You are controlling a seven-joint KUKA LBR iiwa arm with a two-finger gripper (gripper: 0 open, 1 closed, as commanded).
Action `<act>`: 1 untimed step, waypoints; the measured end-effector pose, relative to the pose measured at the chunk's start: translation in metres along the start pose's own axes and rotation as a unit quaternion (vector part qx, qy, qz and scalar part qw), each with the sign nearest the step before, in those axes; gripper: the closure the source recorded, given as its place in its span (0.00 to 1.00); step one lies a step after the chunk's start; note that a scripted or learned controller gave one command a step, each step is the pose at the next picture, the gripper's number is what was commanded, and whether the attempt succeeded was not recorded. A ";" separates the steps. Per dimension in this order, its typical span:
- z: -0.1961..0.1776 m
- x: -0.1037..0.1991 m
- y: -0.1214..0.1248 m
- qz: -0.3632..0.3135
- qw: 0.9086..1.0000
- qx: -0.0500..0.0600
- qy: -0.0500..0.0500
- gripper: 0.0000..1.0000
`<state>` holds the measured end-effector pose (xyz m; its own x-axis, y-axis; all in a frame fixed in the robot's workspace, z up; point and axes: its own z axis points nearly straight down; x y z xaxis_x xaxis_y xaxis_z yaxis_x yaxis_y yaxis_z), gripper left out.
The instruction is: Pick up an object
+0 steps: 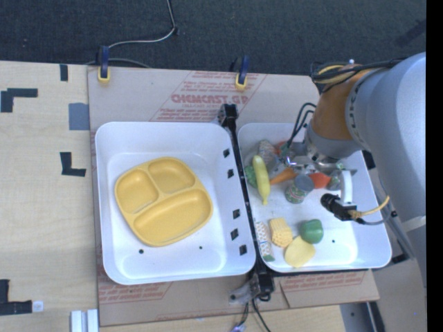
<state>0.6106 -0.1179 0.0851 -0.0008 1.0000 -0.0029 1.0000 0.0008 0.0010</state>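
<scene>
Claw (pixel 302 178) low in the right bin (pixel 367 254), over the toy pile; cannot tell from this angle whether it is clamped on anything. Just left of claw: banana (pixel 260 178), carrot (pixel 280 178) touching it. Below claw: corn (pixel 280 232), green pepper (pixel 311 230), lemon (pixel 299 252). Well left of claw, in the left bin (pixel 111 144): yellow divided plate (pixel 163 200).

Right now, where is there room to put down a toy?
The left bin has bare floor below and beside the yellow plate. The right bin is crowded around the banana, corn and hand; its lower right corner is bare.
</scene>
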 end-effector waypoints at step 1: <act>-0.009 0.002 0.001 -0.001 1.000 0.002 0.003 1.00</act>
<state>0.6111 -0.1161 0.0945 -0.0021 1.0000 0.0027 1.0000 0.0021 -0.0027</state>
